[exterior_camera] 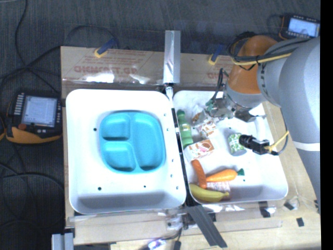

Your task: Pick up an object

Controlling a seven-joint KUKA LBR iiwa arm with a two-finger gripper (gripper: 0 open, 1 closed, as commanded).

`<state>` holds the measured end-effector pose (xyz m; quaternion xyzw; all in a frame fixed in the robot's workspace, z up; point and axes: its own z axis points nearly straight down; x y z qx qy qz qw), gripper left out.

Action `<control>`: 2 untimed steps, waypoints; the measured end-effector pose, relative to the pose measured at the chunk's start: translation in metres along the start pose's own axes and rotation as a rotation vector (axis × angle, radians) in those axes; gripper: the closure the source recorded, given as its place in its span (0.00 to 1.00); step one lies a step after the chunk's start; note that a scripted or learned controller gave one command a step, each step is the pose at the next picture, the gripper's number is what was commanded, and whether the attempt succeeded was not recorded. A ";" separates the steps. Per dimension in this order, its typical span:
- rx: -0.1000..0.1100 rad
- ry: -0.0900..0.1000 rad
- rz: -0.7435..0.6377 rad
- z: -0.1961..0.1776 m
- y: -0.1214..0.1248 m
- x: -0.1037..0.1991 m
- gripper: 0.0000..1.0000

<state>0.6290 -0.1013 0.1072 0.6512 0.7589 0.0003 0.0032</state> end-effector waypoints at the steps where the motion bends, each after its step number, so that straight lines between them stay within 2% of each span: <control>1: 0.009 0.001 0.343 -0.097 -0.014 0.004 1.00; 2: 0.013 0.000 0.342 -0.105 -0.014 0.004 1.00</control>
